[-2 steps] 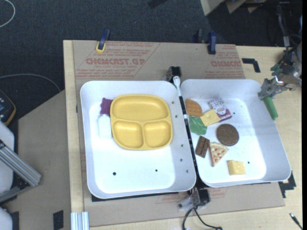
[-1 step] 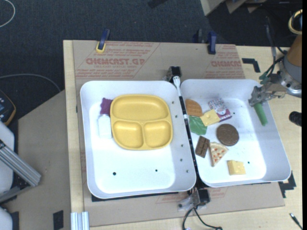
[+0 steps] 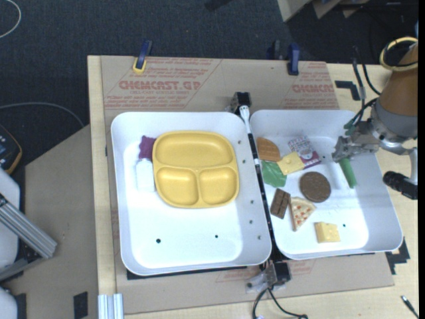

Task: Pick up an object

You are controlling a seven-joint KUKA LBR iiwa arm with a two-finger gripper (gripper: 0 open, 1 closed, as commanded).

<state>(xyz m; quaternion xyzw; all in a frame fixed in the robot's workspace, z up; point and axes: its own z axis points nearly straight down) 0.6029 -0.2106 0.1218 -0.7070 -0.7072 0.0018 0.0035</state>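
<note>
My gripper (image 3: 347, 150) hangs over the right part of the right bin (image 3: 372, 241), reaching in from the right. A thin green stick-shaped toy (image 3: 348, 173) lies or hangs directly below it, its upper end meeting the gripper; whether it is gripped is not visible. Left of it in the same bin are a round brown cookie (image 3: 315, 186), a pizza slice (image 3: 301, 212), a yellow cheese cube (image 3: 326, 232), a chocolate bar (image 3: 280, 203), a green leaf piece (image 3: 273, 173), a yellow wedge (image 3: 291, 163), a brown bread piece (image 3: 268, 149) and a small wrapped packet (image 3: 301, 145).
The left bin (image 3: 192, 248) holds a yellow divided plate (image 3: 196, 168), with a purple item (image 3: 145, 146) and a white item (image 3: 143, 175) at its left side. The bins' shared rim (image 3: 255, 178) runs between them. A black part (image 3: 402, 183) juts in at the right.
</note>
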